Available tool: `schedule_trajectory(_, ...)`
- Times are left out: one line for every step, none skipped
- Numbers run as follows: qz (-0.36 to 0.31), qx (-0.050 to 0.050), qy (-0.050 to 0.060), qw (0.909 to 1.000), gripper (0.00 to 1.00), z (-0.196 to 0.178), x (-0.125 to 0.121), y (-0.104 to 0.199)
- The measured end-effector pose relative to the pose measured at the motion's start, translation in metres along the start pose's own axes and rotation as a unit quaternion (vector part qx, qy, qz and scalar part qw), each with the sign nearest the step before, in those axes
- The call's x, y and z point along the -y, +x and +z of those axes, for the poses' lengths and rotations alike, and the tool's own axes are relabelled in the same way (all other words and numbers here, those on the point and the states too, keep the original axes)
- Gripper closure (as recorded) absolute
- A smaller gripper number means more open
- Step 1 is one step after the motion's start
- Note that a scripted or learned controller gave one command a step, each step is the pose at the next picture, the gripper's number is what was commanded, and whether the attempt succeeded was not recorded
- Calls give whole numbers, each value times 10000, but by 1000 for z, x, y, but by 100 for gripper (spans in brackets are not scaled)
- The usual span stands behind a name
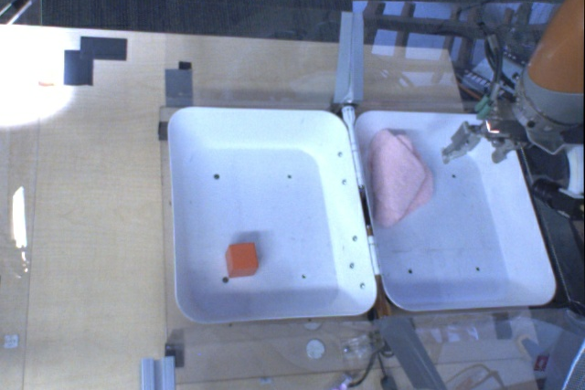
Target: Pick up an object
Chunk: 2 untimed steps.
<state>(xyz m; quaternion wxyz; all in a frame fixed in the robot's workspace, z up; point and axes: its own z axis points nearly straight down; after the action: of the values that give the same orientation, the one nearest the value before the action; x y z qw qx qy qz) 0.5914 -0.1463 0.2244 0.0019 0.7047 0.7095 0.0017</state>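
Two loose things lie in the bins. An orange block point(242, 259) sits low in the left bin point(265, 142), near its front left corner. A pink cloth point(398, 177), bunched into a soft heap, rests at the left side of the right bin point(494, 288), close against the divider between the bins. Well to the cloth's right, the gripper point(479, 144) hangs over the right bin's far right part, its fingers spread apart with nothing between them. Above it rises the arm's orange band point(559, 50). Both bins rest on a pale wooden bench point(91, 224).
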Motion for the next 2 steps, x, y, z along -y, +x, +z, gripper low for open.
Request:
schedule_trajectory(-9,-2,11,10000,0,99,-4,23)
schedule_trajectory(-338,27,-107,9994,0,128,0,44)
